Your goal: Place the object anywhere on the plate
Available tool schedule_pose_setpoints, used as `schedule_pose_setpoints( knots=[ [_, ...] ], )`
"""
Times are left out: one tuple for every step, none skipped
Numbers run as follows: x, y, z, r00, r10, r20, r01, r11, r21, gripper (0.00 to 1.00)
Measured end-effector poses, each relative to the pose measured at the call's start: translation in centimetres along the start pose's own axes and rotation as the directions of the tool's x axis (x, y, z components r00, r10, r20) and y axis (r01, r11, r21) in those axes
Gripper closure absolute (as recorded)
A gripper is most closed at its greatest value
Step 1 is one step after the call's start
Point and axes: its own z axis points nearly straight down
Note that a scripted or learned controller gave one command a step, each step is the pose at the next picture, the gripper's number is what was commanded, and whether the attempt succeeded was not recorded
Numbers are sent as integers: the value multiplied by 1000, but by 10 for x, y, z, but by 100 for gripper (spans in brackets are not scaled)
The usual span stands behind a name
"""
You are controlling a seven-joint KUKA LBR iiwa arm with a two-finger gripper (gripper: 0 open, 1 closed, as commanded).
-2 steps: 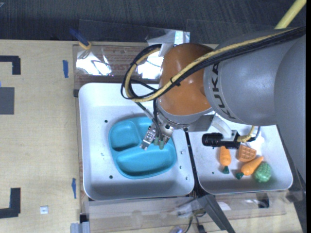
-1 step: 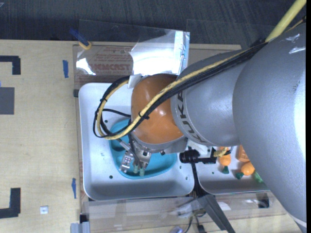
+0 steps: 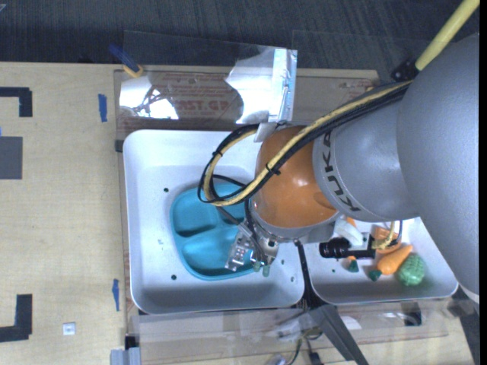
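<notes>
Directly under the gripper (image 3: 247, 258), the blue plate (image 3: 199, 230) is lying in the left bin (image 3: 144, 204). Well to the gripper's right, the candidate objects, a small orange carrot (image 3: 393, 258) and a green piece (image 3: 412, 271), are sitting; both are probably light, rigid, slippery plastic, best pinched mid-body. Gripper's opening: cannot tell.

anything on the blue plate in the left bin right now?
The visible part of the blue divided plastic plate looks bare. Its right side is covered by the arm's orange band and the pincer, so anything there is hidden.
</notes>
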Motion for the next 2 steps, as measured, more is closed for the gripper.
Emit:
schedule_pose_setpoints(
  knots=[
    [-6,-20,16,982,-184,30,185,983,-22,100],
    [-67,-29,-104,931,-365,16,365,931,-4,100]
  ],
)
